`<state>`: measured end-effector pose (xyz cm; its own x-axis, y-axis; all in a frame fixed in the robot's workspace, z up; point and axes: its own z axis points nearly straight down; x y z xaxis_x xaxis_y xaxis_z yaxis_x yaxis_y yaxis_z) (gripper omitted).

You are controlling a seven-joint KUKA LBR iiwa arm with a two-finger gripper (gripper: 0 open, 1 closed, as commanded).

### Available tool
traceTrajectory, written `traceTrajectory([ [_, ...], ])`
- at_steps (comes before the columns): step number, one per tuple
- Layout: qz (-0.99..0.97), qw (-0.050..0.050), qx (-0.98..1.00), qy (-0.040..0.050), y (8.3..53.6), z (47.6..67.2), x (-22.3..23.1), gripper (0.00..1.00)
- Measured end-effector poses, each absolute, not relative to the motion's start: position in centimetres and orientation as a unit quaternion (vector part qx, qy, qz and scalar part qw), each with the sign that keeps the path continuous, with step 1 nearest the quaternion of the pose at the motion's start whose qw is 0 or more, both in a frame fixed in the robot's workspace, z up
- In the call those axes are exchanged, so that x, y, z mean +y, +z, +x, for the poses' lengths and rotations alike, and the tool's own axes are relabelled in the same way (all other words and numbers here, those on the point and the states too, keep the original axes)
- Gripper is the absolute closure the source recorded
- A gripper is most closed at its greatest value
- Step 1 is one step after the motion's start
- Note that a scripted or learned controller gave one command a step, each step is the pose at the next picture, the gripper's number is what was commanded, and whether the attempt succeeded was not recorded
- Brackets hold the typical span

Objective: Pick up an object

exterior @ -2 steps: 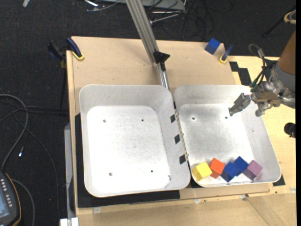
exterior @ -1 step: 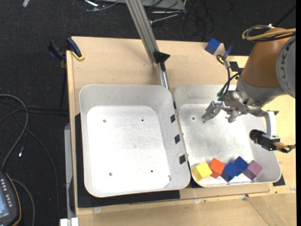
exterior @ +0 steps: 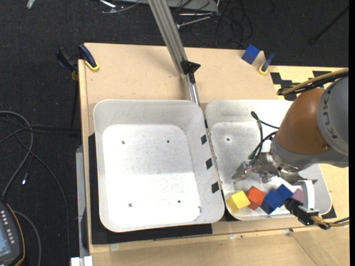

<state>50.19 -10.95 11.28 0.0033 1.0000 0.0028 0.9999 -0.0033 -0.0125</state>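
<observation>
Several small blocks lie along the near edge of the right bin [exterior: 233, 115]: a yellow block [exterior: 239, 200], an orange block [exterior: 255, 197], a blue block [exterior: 276, 198] and a pale purple block [exterior: 298, 195]. My gripper [exterior: 248, 170] hangs low over the right bin, just above and left of the orange block. The metal fingers [exterior: 242, 174] point left and downward, and nothing shows between them. The orange-banded wrist covers the bin's right part.
The left bin [exterior: 145, 159] lies beside the right one, with a black-marked divider edge [exterior: 209, 154] between them. A blue cube [exterior: 251, 54] sits on the bench at the back right. A metal pole [exterior: 169, 29] slants over the back of the bench.
</observation>
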Motion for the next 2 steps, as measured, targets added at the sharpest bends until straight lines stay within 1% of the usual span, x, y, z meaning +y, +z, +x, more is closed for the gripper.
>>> traceTrajectory([
  [1, -0.703, -0.004, -0.711, -0.0055, 20.0, 58.6, -3.2, 0.0],
  [2, -0.703, 0.003, -0.711, 0.0004, 19.5, 52.3, 4.8, 0.0],
])
